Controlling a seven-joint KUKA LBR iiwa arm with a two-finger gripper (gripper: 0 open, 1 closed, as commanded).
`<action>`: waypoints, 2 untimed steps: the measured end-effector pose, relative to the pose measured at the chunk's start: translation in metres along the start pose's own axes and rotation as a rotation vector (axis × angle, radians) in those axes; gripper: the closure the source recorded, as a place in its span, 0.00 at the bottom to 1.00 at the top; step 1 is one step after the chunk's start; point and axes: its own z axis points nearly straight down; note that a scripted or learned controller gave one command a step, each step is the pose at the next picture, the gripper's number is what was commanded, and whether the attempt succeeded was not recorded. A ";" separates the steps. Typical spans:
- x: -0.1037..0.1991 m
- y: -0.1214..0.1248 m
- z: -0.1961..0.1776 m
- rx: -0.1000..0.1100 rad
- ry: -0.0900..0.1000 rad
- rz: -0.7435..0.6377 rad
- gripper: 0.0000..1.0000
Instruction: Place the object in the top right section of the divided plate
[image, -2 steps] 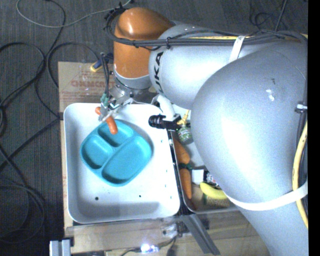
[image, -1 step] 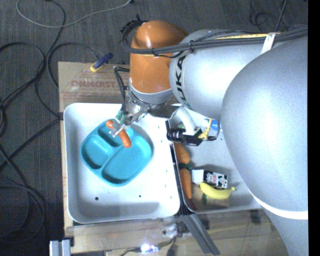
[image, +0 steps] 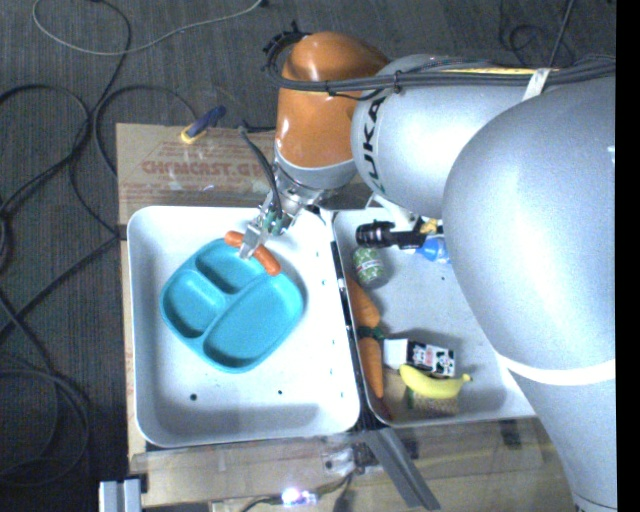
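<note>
The claw (image: 252, 243) is down over the middle of a small orange stick (image: 268, 262), which lies across the upper rim of the blue divided plate (image: 235, 310). How far the claw is open, I can't tell from here. The big grey arm (image: 520, 200) sweeps in from the right and bends down over the left bin (image: 150, 400). In the right bin (image: 410, 300) lie a long carrot (image: 373, 365), a banana (image: 435, 380), a black-and-white box (image: 430, 356) and a greenish ball (image: 367, 266).
</note>
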 end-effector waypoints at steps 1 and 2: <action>0.039 0.045 -0.047 -0.005 0.001 0.052 1.00; 0.074 -0.010 -0.035 0.000 0.000 0.048 1.00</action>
